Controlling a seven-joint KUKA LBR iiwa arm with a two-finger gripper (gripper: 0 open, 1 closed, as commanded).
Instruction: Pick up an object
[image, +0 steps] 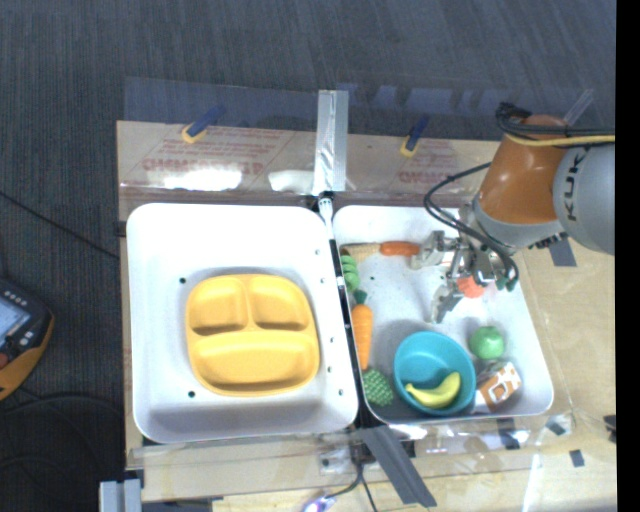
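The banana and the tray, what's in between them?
In the camera view, a carrot lies between the banana and the yellow tray, along with the bowl's blue rim and the bins' white walls.

On the dark grey carpet (300, 45) stands a bench with a brown cardboard sheet (225, 155) at its back edge — two clips, blue and yellow (203, 124) and (413, 138), hold it there. A strip of silver tape (331, 140) runs down the middle of the sheet toward the place where the two bins meet. At the far left edge lies an orange-and-black device (18, 335) with a cable.
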